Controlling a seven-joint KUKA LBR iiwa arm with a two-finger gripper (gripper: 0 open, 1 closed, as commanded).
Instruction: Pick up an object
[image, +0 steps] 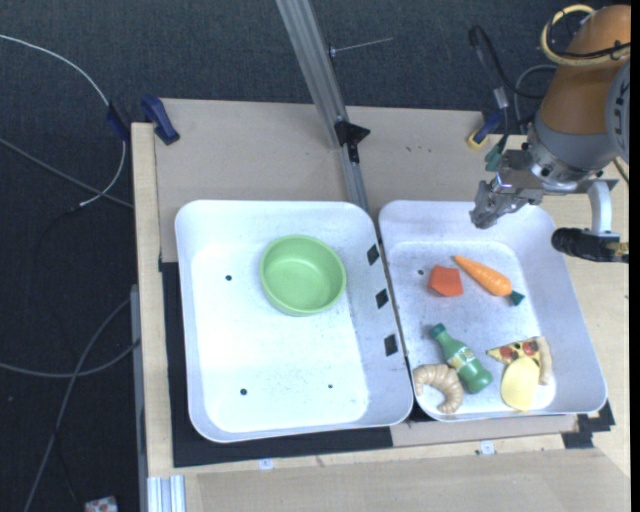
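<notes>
Jaws' opening impossible to tell, gripper (492, 210) above right bin's (570, 300) far rim, carrot (483, 275) below it inside, green bowl (303, 273) in left bin (210, 330), tan bench (240, 150), dark carpet (60, 250).

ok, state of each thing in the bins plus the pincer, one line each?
pincer: over the right bin's far rim, nothing visibly held
green bowl: upright, in the left bin
carrot: lying flat
orange block: beside the carrot
green bottle: on its side
croissant: against the near wall
pizza slice: flat
</notes>
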